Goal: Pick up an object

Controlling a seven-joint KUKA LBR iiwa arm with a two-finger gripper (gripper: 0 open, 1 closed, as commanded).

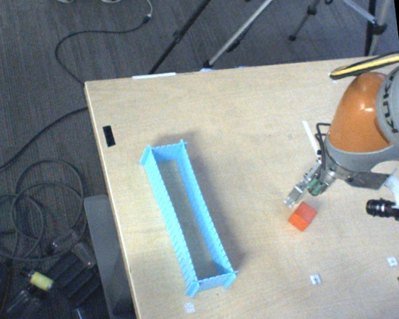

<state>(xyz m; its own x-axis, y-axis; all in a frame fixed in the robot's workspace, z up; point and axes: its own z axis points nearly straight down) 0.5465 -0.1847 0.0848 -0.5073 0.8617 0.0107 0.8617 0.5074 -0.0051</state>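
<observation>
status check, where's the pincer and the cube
Pincer low over bench, just above orange cube. Cube on the bench, not gripped. Blue open frame well clear to its left.

On the pale wooden bench top [244, 113] I count one long, narrow, light-blue plastic frame [186, 217], one small orange-red cube [302, 217], one white stick [309, 136], and one grey arm with one gripper [300, 191].

Matt pale wood bench [251, 112], ridged blue plastic frame [187, 219], glossy orange band [358, 119].
</observation>
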